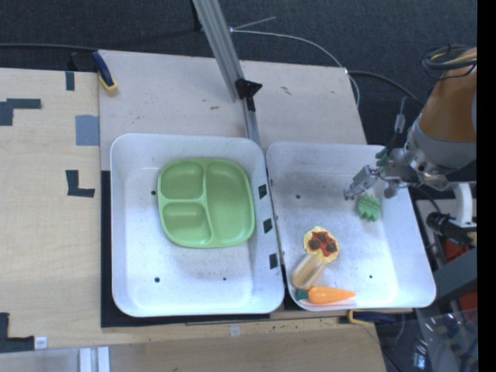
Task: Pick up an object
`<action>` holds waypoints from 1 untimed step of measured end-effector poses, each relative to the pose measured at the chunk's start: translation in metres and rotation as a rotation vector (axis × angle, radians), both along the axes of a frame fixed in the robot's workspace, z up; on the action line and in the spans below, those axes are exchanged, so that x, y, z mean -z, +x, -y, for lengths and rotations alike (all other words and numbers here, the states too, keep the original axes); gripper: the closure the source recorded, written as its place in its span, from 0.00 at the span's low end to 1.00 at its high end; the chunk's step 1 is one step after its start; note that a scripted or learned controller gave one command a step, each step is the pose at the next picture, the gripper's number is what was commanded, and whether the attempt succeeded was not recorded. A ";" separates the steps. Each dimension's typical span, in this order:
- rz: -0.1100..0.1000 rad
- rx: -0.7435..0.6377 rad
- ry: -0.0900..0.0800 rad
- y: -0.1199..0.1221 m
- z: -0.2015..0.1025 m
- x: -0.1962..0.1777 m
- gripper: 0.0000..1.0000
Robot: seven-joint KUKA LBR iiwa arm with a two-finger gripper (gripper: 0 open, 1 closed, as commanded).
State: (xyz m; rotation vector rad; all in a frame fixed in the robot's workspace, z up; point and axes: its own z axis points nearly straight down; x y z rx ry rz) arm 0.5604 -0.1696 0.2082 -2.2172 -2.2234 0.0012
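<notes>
With its fingers spread and nothing between them, the gripper [370, 186] hung at the right of the frame just above the green toy [369, 208] in the right bin [403, 285], so 1 short descent and a squeeze seemingly remained.

From my remote station: a pale wooden table [46, 231] fills the left of the frame, marked with dark tape patches [77, 183] and one grey square [87, 129]. A lighter board [178, 91] sits on it toward the back. Dark carpet [333, 14] covers the floor beyond. A slanted metal rail [219, 37] crosses the board from the top edge. A thin cable [310, 46] loops over the carpet and onto the board. A blue and yellow clamp [105, 72] grips the board's far left corner. Lighting is even, shadows soft.
</notes>
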 end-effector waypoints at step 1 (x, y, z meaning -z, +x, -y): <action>0.000 0.000 0.000 0.000 0.000 0.000 0.00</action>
